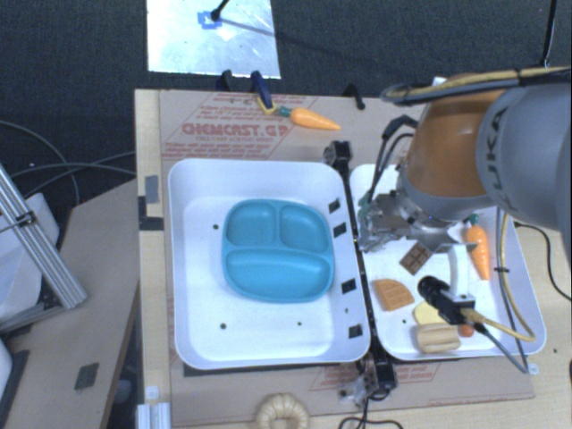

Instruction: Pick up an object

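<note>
Above the right bin point(527, 315), arm point(500, 141) bent low, hand point(380, 226) down.

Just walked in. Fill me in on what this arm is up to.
The grey arm with the orange band reaches over the right white bin, its gripper low near the bin's left wall. Nothing visibly sits between its fingers. A brown waffle-like square, an orange carrot and a tan bread piece lie nearby. The left bin holds a blue divided plate.

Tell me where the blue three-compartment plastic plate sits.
The blue three-compartment plastic plate lies flat in the middle of the left white bin, just left of the divider between the bins.
</note>
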